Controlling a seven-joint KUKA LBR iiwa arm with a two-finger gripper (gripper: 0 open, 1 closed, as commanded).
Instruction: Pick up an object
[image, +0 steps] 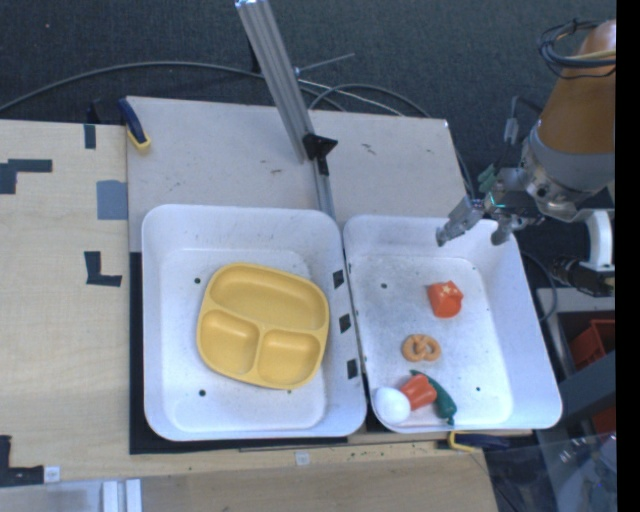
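Our hand (478, 222) hangs open and empty over the right bin's (530, 330) far edge. We judge the small orange block (445, 298) (mid-bin, standing apart) light and rigid; pinch its flat sides.

Tray (263, 325) in left bin (160, 300), pretzel (421, 348) in right bin (520, 340).
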